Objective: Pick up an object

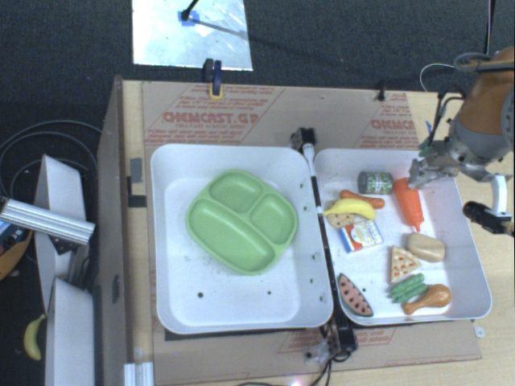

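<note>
My gripper [418, 175] hangs over the far right part of the right bin [459, 215], its tip just above the top end of an orange carrot [410, 205]. Nothing shows between its fingers. Around it in that bin lie a small dark green can [375, 182], a yellow banana [351, 209], a small carton with a red and blue print [362, 235], a pizza slice [401, 262], a beige bread roll [426, 248], a watermelon slice [355, 295], green beans [406, 286] and a chicken drumstick [429, 297].
The left bin [173, 215] holds a green divided plate [241, 221]. A ridge [320, 223] separates the two bins. The arm [483, 119] comes in from the upper right, with a black part [487, 215] over the right bin's rim.
</note>
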`<state>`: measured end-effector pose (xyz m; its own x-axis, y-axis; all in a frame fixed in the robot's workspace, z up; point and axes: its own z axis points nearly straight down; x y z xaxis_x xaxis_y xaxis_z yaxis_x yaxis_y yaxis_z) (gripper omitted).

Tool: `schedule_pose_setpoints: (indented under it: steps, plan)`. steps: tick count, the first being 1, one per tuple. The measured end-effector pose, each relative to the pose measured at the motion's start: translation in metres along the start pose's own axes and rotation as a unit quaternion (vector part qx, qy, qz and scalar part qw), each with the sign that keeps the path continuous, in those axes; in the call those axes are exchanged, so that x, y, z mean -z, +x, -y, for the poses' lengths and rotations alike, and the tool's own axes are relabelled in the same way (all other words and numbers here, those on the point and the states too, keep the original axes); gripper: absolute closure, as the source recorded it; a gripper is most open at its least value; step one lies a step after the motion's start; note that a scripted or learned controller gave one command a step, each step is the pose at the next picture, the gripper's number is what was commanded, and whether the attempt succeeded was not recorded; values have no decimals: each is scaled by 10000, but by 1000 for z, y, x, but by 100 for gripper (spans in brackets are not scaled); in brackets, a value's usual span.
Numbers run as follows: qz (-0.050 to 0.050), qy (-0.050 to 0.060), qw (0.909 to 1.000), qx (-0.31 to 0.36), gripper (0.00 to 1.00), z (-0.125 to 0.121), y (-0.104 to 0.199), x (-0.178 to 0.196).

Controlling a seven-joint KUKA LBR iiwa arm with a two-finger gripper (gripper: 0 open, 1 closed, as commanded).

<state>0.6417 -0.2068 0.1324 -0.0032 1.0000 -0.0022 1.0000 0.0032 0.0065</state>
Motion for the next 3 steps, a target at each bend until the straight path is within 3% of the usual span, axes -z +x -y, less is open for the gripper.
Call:
schedule_pose_setpoints:
  steps: [1,2,3]
  plan:
    - [1,5,10000,2,0,0,0,0]
    - [-13,56,10000,-9,0,7,1,-51]
    - [-6,24,10000,-2,100,5,0,-37]
